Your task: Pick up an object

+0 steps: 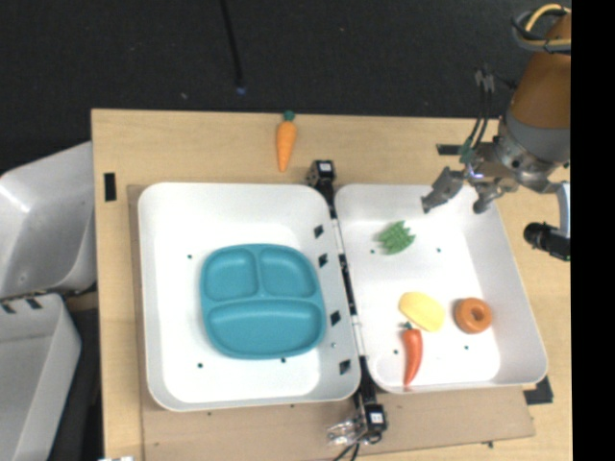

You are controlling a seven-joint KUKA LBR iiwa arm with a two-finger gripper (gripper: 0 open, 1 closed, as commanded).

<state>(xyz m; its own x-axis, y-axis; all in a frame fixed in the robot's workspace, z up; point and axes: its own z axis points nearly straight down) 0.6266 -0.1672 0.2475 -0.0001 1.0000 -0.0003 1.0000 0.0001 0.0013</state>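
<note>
My gripper (462, 193) hangs open over the far edge of the right bin (500, 277), with nothing between its two fingers. Below and left of it a green leafy piece (395, 237) lies on the bin floor. Nearer the front sit a yellow lemon-like piece (421, 311), an orange ring-shaped piece (472, 315) to its right, and a red chili pepper (411, 354) at the front. An orange carrot (285, 141) rests on the bench outside the bins, behind the left one.
The left bin (173, 257) holds a teal divided plate (261, 300). A black clip (321, 172) stands at the far end of the seam between the bins, another fitting (357, 428) at the near end. The grey arm (538, 104) rises at the right.
</note>
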